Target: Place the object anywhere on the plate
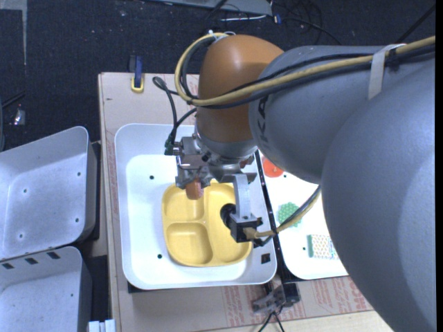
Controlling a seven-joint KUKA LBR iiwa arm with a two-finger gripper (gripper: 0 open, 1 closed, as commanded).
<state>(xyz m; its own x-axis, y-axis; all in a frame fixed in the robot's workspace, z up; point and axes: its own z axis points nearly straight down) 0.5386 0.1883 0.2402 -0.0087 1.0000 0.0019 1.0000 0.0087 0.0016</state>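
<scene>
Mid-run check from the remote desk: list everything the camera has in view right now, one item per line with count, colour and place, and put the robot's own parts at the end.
plate: one, yellow, with compartments, lying in the left bin.
small object: one, reddish-brown, at the gripper tip over the plate's upper edge; held or not, cannot tell.
left bin: one, white, centre of the bench.
right bin: one, white, beside the left bin, mostly under the arm.
green item: one, in the right bin.
red-orange item: one, in the right bin, partly hidden.
teal dotted item: one, in the right bin.
gripper: one, grey, above the plate.
arm: one, grey with orange band, reaching in from the right.
</scene>
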